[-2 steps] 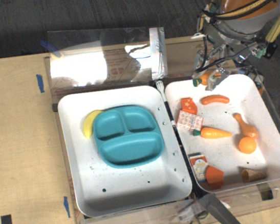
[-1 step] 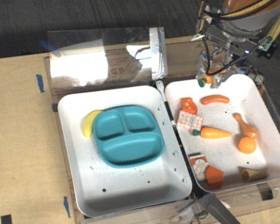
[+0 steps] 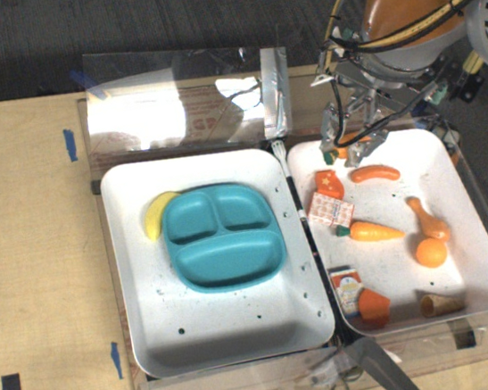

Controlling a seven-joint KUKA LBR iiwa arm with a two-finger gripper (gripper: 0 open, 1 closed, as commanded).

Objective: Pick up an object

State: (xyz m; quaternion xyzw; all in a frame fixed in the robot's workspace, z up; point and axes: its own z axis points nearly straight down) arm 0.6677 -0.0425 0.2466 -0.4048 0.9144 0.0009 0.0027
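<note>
My gripper point(image 3: 348, 146) hangs over the back left corner of the right bin point(image 3: 470, 203), under the orange-banded wrist. Just in front of it lie a red sausage point(image 3: 374, 174) and a red-orange toy point(image 3: 329, 184). A white and red patterned carton point(image 3: 330, 212) and a carrot point(image 3: 375, 231) sit further forward. An orange ball point(image 3: 430, 251) touches a tan drumstick point(image 3: 426, 217) on the right side. At the front are a small carton point(image 3: 347, 285), a red-orange piece point(image 3: 374, 306) and a brown cone point(image 3: 441, 302).
The left bin point(image 3: 140, 285) holds a teal divided plate point(image 3: 223, 235) with a yellow banana point(image 3: 155, 213) at its left edge. A clear plastic sheet point(image 3: 178, 109) lies behind the bins. Cables hang around the wrist.
</note>
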